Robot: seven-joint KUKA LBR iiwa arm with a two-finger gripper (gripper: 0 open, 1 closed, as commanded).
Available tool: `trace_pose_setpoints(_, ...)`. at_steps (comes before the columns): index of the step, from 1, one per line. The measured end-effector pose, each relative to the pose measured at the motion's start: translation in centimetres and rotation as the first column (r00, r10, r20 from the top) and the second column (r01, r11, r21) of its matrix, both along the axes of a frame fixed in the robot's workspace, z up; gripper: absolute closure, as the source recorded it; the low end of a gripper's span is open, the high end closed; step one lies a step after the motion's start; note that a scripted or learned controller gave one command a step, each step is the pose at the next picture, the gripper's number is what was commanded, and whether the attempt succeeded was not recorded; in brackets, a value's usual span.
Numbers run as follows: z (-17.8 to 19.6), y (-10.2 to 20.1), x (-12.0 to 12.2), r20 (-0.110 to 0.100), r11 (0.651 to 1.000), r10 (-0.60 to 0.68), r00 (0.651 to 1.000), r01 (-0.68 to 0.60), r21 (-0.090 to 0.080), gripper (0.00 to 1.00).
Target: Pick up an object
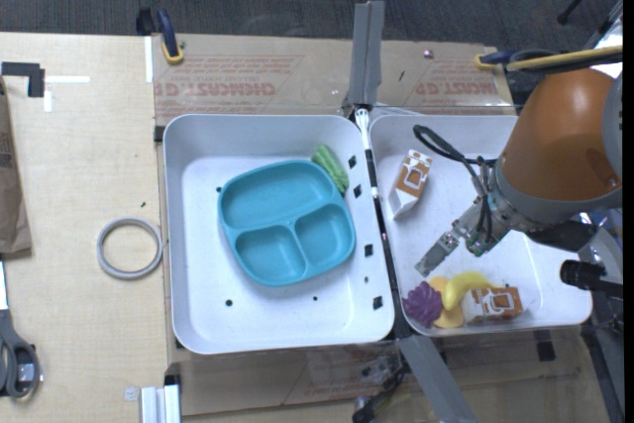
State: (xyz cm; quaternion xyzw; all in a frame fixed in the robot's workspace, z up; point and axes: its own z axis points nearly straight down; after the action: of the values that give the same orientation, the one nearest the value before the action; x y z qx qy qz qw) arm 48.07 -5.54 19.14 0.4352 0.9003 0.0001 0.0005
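The hand (pixel 436 261) is seen low in the right bin (pixel 555 312), above bare floor; whether it is wide or narrow cannot be told. A carton (pixel 411 181) lies just beyond it. The carton is judged light, stiff and slick, best taken across its narrow flat sides.

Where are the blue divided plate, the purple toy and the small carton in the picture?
blue divided plate (pixel 285 221): camera view, on its middle ridge.
purple toy (pixel 424 303): camera view, on its body.
small carton (pixel 410 181): camera view, on its front face.
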Motion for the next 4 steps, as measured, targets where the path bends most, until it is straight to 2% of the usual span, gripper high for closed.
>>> trace_pose_setpoints(2, 0.0, -3.5, -0.3, -0.001, 0.996, -0.091, 0.996, 0.091, 0.000, 0.00)
trace_pose_setpoints(3, -6.5, -4.8, -0.4, -0.003, 0.970, -0.245, 0.970, 0.245, 0.000, 0.00)
trace_pose_setpoints(4, 3.5, -0.5, 0.1, 0.000, 0.992, -0.129, 0.992, 0.129, -0.001, 0.00)
